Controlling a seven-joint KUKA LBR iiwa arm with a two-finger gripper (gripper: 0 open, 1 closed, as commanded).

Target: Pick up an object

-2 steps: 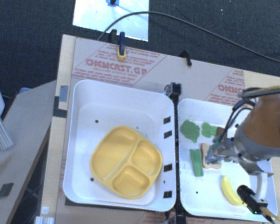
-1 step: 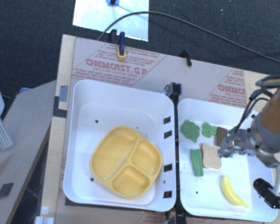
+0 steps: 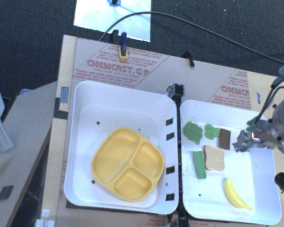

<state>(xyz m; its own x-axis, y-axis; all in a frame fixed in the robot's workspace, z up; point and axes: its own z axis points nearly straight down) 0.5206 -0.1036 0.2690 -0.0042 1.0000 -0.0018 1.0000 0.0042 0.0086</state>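
Hovering just right of the upright brown block, the pincer has an indeterminate finger state; nothing seen held.

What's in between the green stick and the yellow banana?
Just bare white bin floor, seen in the camera view; the green stick and banana lie apart.

The surface was a pale wooden board partly covered by a clear sheet with red lettering. Two shallow white bins sat side by side directly on it, the left bin and the right bin, touching along a black divider strip. A blue and yellow clamp gripped the far edge.
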